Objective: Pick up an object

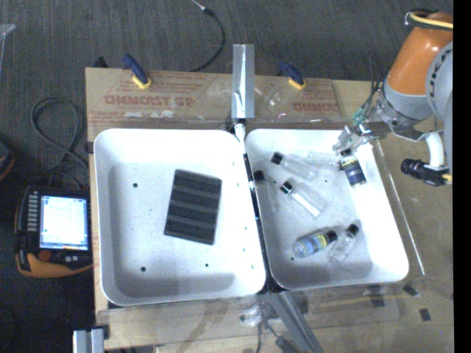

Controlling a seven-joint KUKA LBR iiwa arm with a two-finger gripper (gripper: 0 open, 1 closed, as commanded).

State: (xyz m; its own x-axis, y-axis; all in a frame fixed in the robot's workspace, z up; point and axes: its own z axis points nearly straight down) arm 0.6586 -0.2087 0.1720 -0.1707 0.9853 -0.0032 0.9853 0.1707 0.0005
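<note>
A KUKA arm's gripper (352,140) hangs over the upper right corner of the right bin (394,265), just above a small dark-labelled bottle (354,172). Clear vials (300,196) and a blue-labelled bottle (315,243) lie scattered in that bin; a black ribbed block (193,206) sits in the left bin (110,271). Faded red lettering on the cardboard (147,100) behind cannot be read.

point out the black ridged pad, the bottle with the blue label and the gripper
black ridged pad (193,206), camera view, middle of its top
bottle with the blue label (315,243), camera view, on its label
gripper (349,143), camera view, at its tip
</note>
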